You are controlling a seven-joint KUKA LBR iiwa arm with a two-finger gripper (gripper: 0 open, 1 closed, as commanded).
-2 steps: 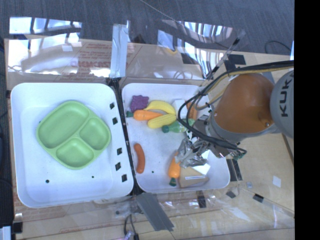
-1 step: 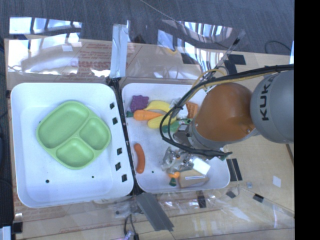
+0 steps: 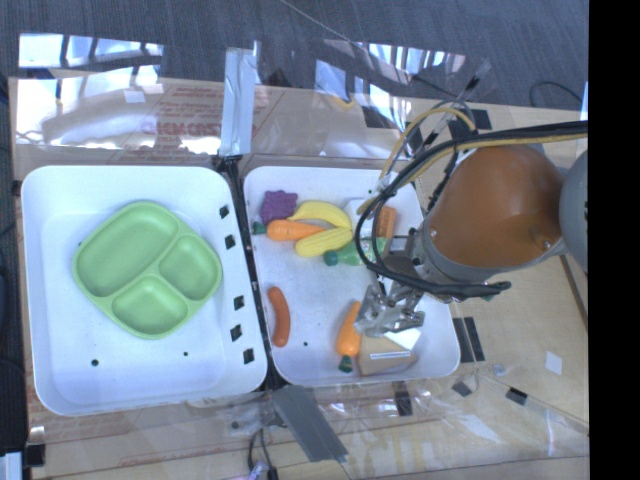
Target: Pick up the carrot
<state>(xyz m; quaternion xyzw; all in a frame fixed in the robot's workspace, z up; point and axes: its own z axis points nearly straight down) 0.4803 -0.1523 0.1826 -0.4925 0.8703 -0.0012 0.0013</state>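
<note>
the arm reaches in from the right, its orange band (image 3: 495,208) bulking over the right bin (image 3: 300,363), with the gripper (image 3: 392,313) pointing down near the bin's lower right part. the metal fingers sit just beside a carrot (image 3: 349,331) — an orange one with a green end, lying tilted close to the bin's near wall. whether the gripper is open or closed cannot be told from this angle, and nothing is seen clamped in it. a tan block (image 3: 385,356) lies right under the gripper. a second carrot (image 3: 293,231) rests near the top of the bin, touching a yellow banana (image 3: 325,228), with purple grapes (image 3: 278,205) just beside them and a third orange piece (image 3: 385,223) partly hidden by cables. a sausage (image 3: 280,315) lies apart near the bin's left wall. the left bin (image 3: 60,368) holds a green divided plate (image 3: 148,266).
</note>
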